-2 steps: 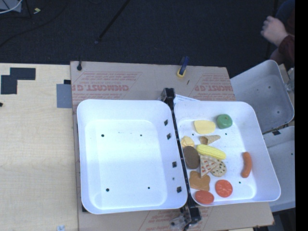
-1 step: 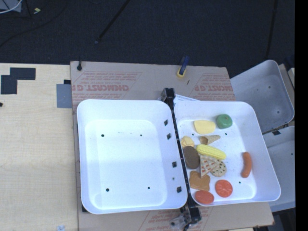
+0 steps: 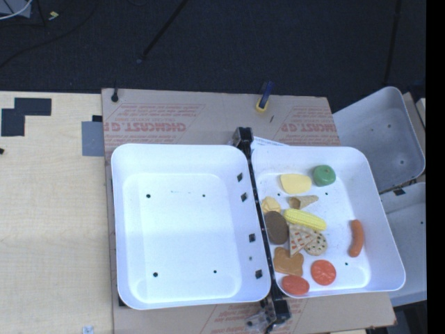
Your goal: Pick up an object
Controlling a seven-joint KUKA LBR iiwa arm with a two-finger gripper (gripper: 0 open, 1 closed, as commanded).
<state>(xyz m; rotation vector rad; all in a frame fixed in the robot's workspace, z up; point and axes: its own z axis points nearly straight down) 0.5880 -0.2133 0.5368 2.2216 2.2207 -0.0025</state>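
Note:
The right bin (image 3: 372,186) holds several toy foods. A green round piece (image 3: 323,175) lies at its far side beside a pale yellow piece (image 3: 295,183). A yellow corn cob (image 3: 304,219) lies in the middle, with a brown oval (image 3: 276,227) to its left. An orange sausage (image 3: 356,238) lies alone toward the right wall. Near the front sit a red-orange disc (image 3: 322,273), a red piece (image 3: 295,284), a tan piece (image 3: 288,262) and a speckled cookie (image 3: 316,243).
The left bin (image 3: 125,186) adjoins the right one along a black clip strip (image 3: 254,214). Both rest on a cardboard sheet (image 3: 174,120) on a wooden bench. A grey metal plate (image 3: 386,134) stands at the right.

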